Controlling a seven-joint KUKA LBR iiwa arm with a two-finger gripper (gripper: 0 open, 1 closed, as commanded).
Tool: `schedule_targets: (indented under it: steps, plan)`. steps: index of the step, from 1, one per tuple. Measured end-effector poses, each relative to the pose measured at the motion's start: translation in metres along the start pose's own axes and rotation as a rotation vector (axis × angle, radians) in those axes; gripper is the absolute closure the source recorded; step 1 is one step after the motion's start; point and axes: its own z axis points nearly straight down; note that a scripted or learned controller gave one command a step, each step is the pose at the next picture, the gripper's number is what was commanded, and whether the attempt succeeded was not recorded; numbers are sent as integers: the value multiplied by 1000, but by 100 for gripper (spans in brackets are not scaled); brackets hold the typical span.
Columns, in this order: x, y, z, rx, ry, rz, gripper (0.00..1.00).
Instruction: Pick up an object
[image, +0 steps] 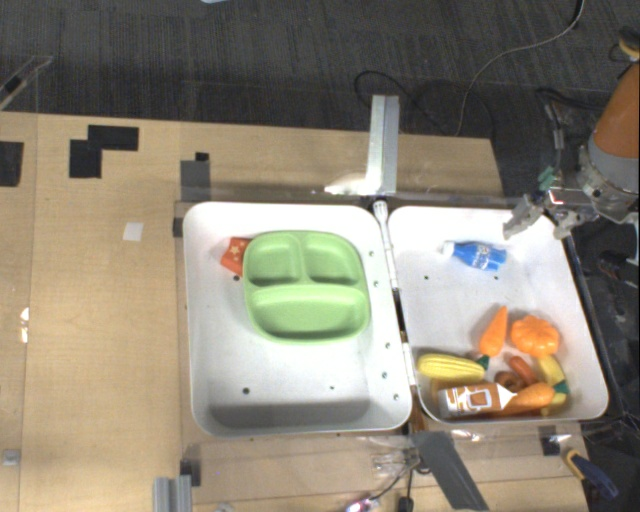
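The left bin (215, 380) holds a green divided plate (304, 284). In the right bin (590, 340), toy food (505, 370) crowds the near corner, a blue packet (477, 255) lies apart. The gripper (543, 215) hovers spread wide, holding nothing.

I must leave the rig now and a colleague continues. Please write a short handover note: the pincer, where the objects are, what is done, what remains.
Pincer: open, holding nothing, above the far right corner of the right bin.
Right bin: blue packet lies alone at the far side; carrot, orange fruit, banana and bottle are crowded at the near side.
Left bin: green divided tray, red item at its left edge.
Done: nothing picked.
Left: choose an object, descend, grasp, lift.
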Motion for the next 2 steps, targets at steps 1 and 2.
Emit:
schedule_targets:
  steps: [1, 2]
  plan:
    - [-4, 12, 83, -28, -10, -71, 0]
    - [-2, -18, 54, -2, 0, -14, 0]
